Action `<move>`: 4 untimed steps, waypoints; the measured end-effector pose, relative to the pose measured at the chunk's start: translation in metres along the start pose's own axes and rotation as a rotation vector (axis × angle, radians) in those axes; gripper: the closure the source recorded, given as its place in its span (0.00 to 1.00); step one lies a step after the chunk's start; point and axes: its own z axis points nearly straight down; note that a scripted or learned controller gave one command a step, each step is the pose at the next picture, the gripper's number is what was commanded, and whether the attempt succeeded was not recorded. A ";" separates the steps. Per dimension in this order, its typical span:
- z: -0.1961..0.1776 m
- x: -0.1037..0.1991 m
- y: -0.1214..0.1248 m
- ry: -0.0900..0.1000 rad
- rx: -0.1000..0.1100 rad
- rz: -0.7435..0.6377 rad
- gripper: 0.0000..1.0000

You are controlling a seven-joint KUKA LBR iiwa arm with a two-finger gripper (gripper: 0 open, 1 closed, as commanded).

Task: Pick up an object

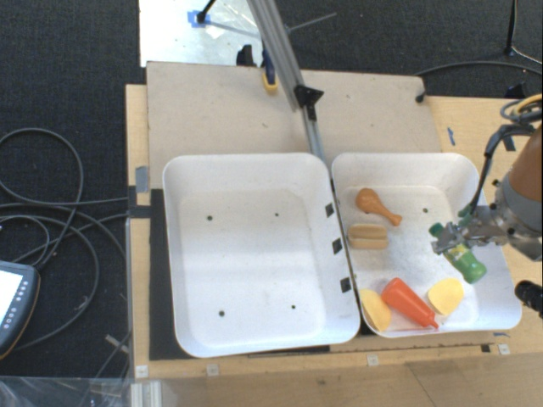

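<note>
White plastic bins sit side by side on the bench (pixel 221 108). The right bin (pixel 407 166) contains a brown drumstick (pixel 376 204), a tan bun (pixel 367 236), an orange carrot (pixel 408 302), two yellow pieces (pixel 446 295) and a green bottle (pixel 466 262). The tool (pixel 450 237) is positioned over the bottle at the bin's right side, reaching in from the right. Its degree of opening cannot be determined, nor whether it grips the bottle. The left bin (pixel 182 312) lies beside it.

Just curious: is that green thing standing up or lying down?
Lying down: the green object rests lengthwise on the right bin floor, beneath the gripper.
</note>
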 end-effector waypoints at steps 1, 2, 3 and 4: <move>-0.025 0.000 0.002 0.001 0.002 0.000 1.00; -0.031 0.041 0.031 0.003 0.002 -0.006 1.00; -0.029 0.093 0.063 0.004 0.003 -0.007 1.00; -0.020 0.150 0.084 0.004 0.004 -0.007 1.00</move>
